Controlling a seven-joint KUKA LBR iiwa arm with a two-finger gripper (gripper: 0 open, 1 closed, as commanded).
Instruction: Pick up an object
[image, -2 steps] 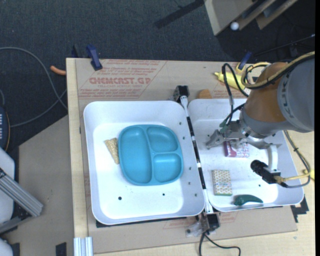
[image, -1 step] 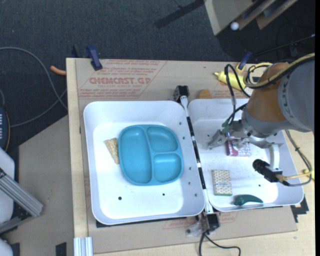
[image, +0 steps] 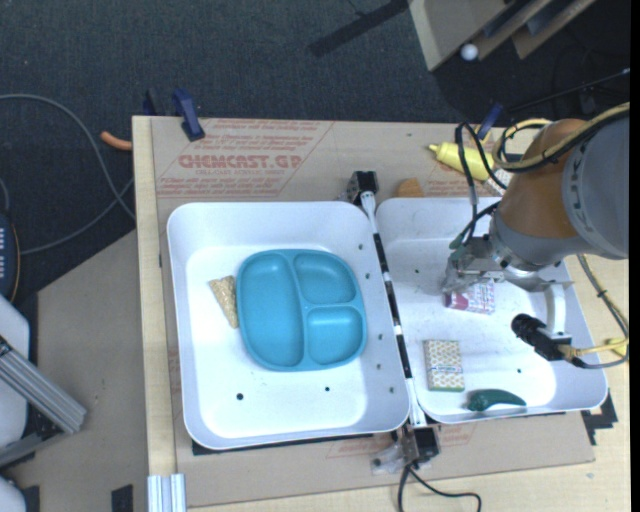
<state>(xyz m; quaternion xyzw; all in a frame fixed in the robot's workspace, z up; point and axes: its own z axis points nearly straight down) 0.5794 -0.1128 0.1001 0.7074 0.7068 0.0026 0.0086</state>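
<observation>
My gripper (image: 466, 283) hangs low over the right bin (image: 420, 240), directly above a small pink-and-white packet (image: 474, 299) that lies on the bin floor. Its fingertips are at the packet's upper left edge. A tan patterned square pad (image: 444, 363) lies nearer the front of the same bin, and a dark teal curved piece (image: 494, 401) rests by the front wall. In the left bin (image: 200, 380) a blue divided plate (image: 301, 307) sits in the middle, with a tan cracker-like piece (image: 224, 296) tucked against its left side.
A yellow banana-shaped toy (image: 456, 157) and a small orange piece (image: 409, 187) lie on the board behind the right bin. A blue clamp (image: 186, 113) holds the board's back left corner. The divider (image: 385, 300) runs between the bins.
</observation>
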